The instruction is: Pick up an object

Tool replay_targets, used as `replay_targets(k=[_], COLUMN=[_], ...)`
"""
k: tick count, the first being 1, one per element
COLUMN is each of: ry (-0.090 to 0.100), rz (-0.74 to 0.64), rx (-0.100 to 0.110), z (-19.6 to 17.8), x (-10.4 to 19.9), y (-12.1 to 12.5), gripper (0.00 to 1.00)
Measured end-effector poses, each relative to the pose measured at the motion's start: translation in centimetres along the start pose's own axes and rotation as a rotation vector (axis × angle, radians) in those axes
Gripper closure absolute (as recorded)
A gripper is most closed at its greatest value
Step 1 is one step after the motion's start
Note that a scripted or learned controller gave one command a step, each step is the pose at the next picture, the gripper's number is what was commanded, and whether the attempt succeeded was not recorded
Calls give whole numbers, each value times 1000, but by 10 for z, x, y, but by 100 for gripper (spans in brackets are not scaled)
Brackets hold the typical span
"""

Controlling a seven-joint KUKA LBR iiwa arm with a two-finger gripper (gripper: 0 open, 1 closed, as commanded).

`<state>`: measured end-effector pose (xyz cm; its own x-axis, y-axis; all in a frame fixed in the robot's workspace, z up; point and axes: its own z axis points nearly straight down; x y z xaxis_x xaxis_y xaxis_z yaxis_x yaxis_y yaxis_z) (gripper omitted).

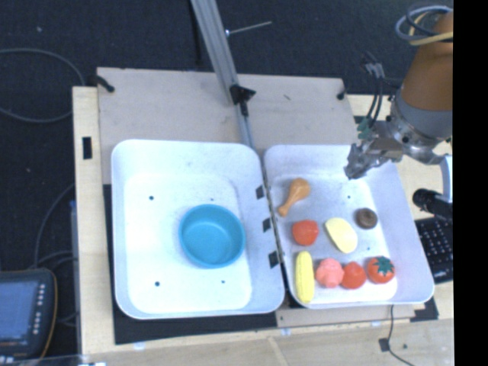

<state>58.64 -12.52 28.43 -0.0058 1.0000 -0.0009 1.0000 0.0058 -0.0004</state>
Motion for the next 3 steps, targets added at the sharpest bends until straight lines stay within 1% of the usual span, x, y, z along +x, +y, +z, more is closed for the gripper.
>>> replay_targets(k=[1, 2, 3], ry=[1, 1, 3], rz=[-1, -1, -2], rx=[1, 3, 4], z=[14, 30, 30], x=[56, 104, 144], y=[-17, -40, -61], gripper=[100, 100, 100])
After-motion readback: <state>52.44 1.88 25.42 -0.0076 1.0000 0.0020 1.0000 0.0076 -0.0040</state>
